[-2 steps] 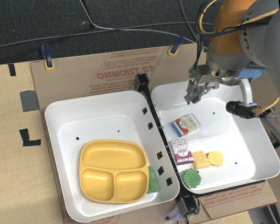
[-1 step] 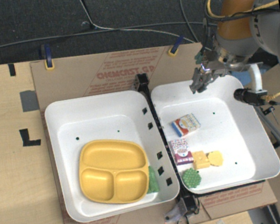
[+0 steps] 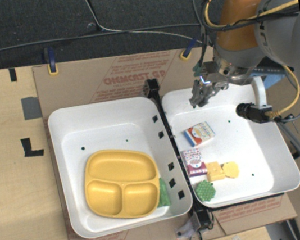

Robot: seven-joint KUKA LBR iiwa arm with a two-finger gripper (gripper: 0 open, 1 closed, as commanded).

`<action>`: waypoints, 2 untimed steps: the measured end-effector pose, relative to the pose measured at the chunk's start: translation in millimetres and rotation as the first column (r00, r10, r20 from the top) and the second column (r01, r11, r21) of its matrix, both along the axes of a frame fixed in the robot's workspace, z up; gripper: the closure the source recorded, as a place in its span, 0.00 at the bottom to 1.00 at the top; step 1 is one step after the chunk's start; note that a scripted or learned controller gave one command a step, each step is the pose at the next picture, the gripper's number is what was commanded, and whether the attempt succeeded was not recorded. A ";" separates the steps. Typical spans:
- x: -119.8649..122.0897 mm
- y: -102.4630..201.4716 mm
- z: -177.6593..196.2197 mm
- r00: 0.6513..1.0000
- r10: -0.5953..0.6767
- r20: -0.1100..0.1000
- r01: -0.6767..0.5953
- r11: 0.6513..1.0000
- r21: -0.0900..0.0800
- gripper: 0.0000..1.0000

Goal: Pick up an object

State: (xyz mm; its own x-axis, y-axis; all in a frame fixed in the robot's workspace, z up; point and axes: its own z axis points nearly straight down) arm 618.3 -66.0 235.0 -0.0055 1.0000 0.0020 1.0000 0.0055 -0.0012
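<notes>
Gripper (image 3: 200, 98) hangs over the back-left corner of the right bin (image 3: 269, 153); can't tell whether the jaws are open or shut, nothing visible between them. Objects lie along that bin's left side: small blue-and-red packet (image 3: 199, 133), dark red packet (image 3: 194, 161) just below it, yellow pieces (image 3: 222, 171), green knobbly item (image 3: 206, 191) at the front. Left bin (image 3: 64, 136) holds a yellow divided tray (image 3: 122, 183) with a green thing (image 3: 163, 193) wedged at its right edge.

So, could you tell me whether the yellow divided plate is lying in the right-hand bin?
No, the yellow divided plate lies in the left bin, beside a green item.
</notes>
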 end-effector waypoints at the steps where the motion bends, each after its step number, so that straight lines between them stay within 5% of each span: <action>1: -20.5 60.3 -0.9 1.000 0.001 -0.002 -0.001 1.000 0.000 1.00; 2: -39.5 109.8 -14.2 1.000 0.000 -0.003 0.000 1.000 -0.001 1.00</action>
State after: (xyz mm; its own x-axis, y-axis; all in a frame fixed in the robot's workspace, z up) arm 578.8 43.8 220.8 -0.0057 1.0000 0.0010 1.0000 0.0057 -0.0043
